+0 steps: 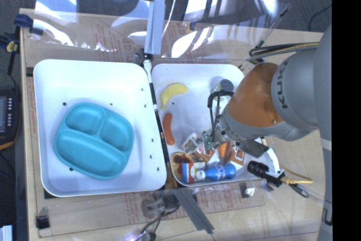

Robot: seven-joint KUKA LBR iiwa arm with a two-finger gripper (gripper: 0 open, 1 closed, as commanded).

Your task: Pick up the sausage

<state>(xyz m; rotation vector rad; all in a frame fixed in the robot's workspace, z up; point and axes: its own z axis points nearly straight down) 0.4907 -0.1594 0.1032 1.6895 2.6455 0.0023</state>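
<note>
The bench [73, 209] carries two shallow white bins side by side. The left bin [45, 121] sits touching the right bin [192, 73] along their shared edge. A clear plastic sheet [101, 14] stands on the bench just behind the left bin.

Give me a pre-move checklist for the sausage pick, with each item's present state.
1. Sausage visible and unobstructed, by the right bin's left wall: ok.
2. Pincer over the sausage: not ok, it sits to the sausage's right, above the clutter.
3. Sausage between the pincer's fingers: not ok.
4. Banana apart from the sausage: ok.
5. Blue bottle apart from the sausage: ok.
6. Pincer opening: cannot tell.
</note>
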